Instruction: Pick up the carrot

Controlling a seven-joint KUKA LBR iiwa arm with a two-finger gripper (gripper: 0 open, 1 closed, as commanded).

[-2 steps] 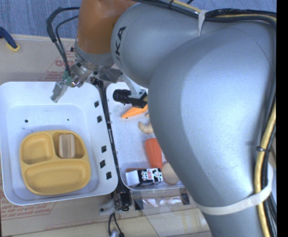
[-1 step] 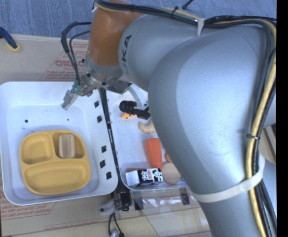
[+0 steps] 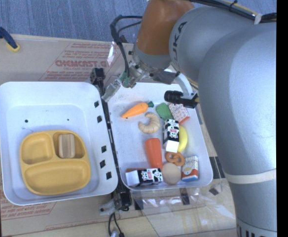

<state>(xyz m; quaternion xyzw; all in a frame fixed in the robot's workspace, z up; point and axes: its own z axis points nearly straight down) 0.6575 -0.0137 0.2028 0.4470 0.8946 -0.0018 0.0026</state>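
The carrot (image 3: 135, 110) is orange with a small green top and lies flat in the upper part of the right bin (image 3: 115, 132), its tip pointing left. My gripper (image 3: 121, 81) hangs over the bin's top left corner, up and to the left of the carrot and apart from it. Nothing shows in its grasp. The grey arm with its orange band reaches in from the upper right and hides the bench behind the bin.
Below the carrot lie a croissant (image 3: 149, 124), an orange cylinder (image 3: 154, 153), two cow-print cartons (image 3: 171, 131), a banana (image 3: 183, 138), a pretzel (image 3: 174, 158) and an egg (image 3: 171, 173). The left bin (image 3: 6, 107) holds a yellow divided tray (image 3: 55, 174) with a wooden block (image 3: 66, 145).
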